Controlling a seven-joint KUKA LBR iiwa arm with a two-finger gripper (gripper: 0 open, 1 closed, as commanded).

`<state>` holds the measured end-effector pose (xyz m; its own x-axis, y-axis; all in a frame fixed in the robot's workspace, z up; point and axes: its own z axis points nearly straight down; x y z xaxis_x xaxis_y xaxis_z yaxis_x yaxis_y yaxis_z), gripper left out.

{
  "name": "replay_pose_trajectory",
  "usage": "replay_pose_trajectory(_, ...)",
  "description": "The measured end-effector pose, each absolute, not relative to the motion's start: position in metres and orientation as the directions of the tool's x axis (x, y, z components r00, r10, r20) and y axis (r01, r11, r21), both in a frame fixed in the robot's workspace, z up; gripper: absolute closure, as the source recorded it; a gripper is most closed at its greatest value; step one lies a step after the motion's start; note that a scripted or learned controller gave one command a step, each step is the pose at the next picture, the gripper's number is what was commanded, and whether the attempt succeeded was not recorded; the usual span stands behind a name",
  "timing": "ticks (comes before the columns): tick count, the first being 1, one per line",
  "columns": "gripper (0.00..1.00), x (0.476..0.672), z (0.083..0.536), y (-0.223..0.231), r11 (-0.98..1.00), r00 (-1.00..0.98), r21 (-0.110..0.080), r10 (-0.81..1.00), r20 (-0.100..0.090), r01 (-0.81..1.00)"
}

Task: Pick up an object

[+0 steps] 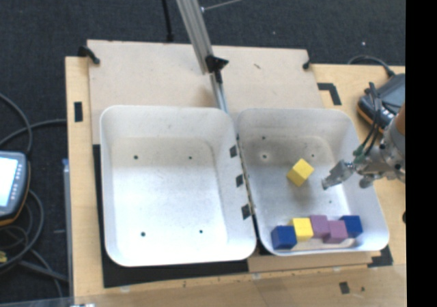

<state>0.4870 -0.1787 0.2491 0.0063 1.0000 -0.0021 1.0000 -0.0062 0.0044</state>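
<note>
Table (pixel 171 70): a light wooden table is seen from above, set on dark carpet; both bins are carried on it, with a slanted metal rail reaching over its back edge.
Left bin (pixel 109 183): a shallow white plastic bin is placed on the left half of the table; a speckled floor and a few dark holes are shown.
Right bin (pixel 273 125): a matching shallow white plastic bin is set touching the first along the middle seam, on the side from which the arm reaches in.
Arm (pixel 386 104): the grey arm with its orange band is seen at the right edge, bent down over the right bin's rim.
Tool (pixel 336 176): the two-finger tool is held low inside the right bin, just beside the lone cube and apart from it; nothing is seen between its fingers, and whether they are open or closed cannot be told.
Row of blocks (pixel 317 229): small blue, yellow and purple foam blocks are packed against the near wall, touching one another, so little room for fingers is judged to be left.
Lone cube (pixel 300 172): a small yellow foam cube lies tilted near the bin's middle, free on all sides; it is judged the likeliest thing to be picked.
</note>
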Motion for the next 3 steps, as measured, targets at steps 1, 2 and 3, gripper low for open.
replay_pose_trajectory(1, 0.0, 0.526, 0.157, -0.156, 0.004, -0.004, -0.004, 1.0, 0.001, 1.0)
replay_pose_trajectory(2, 0.0, 0.602, 0.131, -0.145, 0.005, -0.005, 0.003, 1.0, -0.002, 1.0)
replay_pose_trajectory(3, 0.0, 0.63, 0.209, -0.158, 0.004, -0.004, 0.011, 1.0, -0.004, 1.0)
